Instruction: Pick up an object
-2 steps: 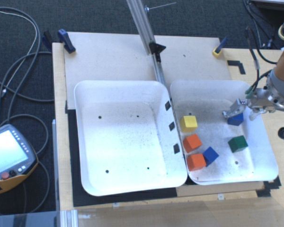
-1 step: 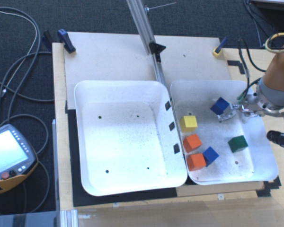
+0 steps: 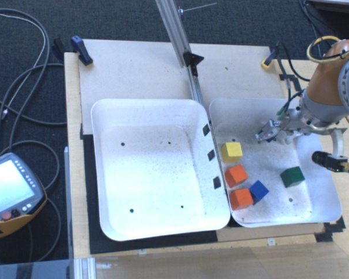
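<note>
Reaching in from the right, the arm [image 3: 331, 92], grey with an orange band, hangs over the right bin [image 3: 320, 211]. Its gripper [image 3: 266, 133] sits above the bin's upper middle floor, apart from every block; whether it is open or closed cannot be told from this slant, and nothing is seen caught in it.

Contents, right bin:
- yellow block [image 3: 232, 150], near the left wall, just below and left of the gripper.
- orange block [image 3: 237, 174], directly below the yellow one, close to it.
- second orange block [image 3: 241, 198], near the bin's lower left corner, just beside the first.
- blue block [image 3: 259, 190], turned at an angle, touching or nearly touching the second orange block on its right.
- green block [image 3: 292, 176], alone toward the right side, well apart from the others.

Left bin [image 3: 104, 121]: white, speckled floor with small dark dots.

Surroundings: pale bench top [image 3: 134, 68] beneath both bins; a slanted metal rail [image 3: 171, 22] running down to the gap between them; a blue clamp [image 3: 81, 49] at the bench's far left corner; a handheld pendant with screen [image 3: 11, 190] and cables [image 3: 29, 86] on the dark floor at left.
</note>
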Motion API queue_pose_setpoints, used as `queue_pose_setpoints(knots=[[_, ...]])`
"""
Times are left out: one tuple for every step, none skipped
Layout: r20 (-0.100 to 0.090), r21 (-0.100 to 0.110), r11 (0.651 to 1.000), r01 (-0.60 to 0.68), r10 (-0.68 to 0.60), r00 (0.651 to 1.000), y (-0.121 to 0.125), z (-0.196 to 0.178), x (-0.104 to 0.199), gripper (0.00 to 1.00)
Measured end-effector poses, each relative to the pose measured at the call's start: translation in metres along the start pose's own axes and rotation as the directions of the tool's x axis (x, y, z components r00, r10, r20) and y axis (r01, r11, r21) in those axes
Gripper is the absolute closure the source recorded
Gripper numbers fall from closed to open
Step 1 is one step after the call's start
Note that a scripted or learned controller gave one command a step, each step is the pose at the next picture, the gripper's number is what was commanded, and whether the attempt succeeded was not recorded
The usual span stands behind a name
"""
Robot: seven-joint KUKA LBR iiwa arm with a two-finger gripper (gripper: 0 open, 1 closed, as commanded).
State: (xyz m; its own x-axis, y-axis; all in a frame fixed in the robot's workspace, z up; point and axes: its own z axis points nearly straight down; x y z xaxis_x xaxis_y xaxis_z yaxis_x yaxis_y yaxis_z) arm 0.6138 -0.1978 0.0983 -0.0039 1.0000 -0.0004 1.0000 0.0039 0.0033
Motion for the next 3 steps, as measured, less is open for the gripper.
queue_pose_setpoints(knots=[[0.0,-0.002,1.0,0.001,-0.001,1.0,0.042,-0.002,0.019,0.0],[-0.001,0.003,1.0,-0.004,0.004,1.0,0.015,-0.049,0.022,0.0],[0.001,0.003,1.0,-0.002,0.002,1.0,0.049,0.001,0.027,0.0]])
